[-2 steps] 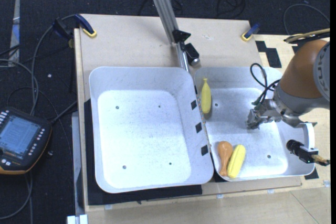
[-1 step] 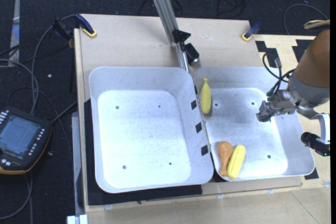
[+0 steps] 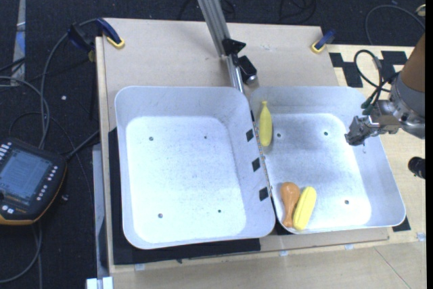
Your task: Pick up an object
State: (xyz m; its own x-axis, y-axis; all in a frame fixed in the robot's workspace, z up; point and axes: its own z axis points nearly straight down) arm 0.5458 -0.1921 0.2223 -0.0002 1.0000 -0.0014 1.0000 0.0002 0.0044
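Currently hovering over the right bin's (image 3: pixel 379 166) far right side, hand (image 3: pixel 356 133) apart from every object, finger state impossible to tell. Lying along the divider near the bin's upper left, a yellow banana (image 3: pixel 265 124). Sitting touching at the front edge, an orange piece (image 3: pixel 289 201) and a yellow corn-like piece (image 3: pixel 304 207).

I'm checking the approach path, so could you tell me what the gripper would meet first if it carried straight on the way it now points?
Probably the bare floor of the right bin: the gripper points down and leftward, well short of the banana, though depth is unclear.
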